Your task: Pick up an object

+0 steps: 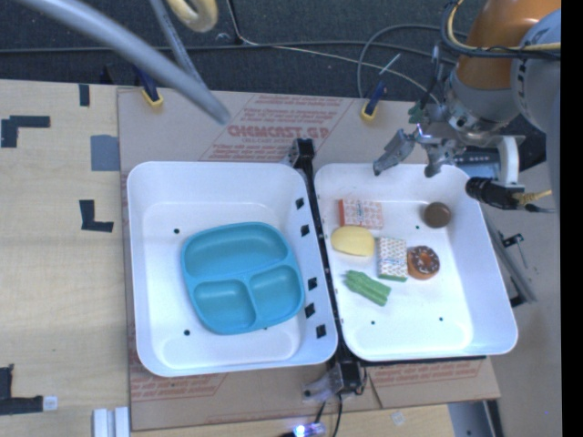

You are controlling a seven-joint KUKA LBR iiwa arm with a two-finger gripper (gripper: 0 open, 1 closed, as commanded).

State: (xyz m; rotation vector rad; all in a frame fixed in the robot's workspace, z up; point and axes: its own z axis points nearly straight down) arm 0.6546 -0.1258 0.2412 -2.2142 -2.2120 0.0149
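Left bin point(146, 244) w/ blue tray point(241, 278) sits far left of gripper point(410, 160). Gripper spread open, holding nothing, above right bin point(483, 280) back rim. Cracker pack point(362, 213), lemon point(352, 240), donut point(423, 262) lie just below-left of it.

The arm point(519, 25) runs off the frame at two o'clock, and a blurred grey bar point(109, 30) crosses at eleven.

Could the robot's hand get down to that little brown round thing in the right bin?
Probably yes. The hand hangs open over the right bin's far edge, and the brown round thing lies close by, apart from the other items, with nothing on top of it.
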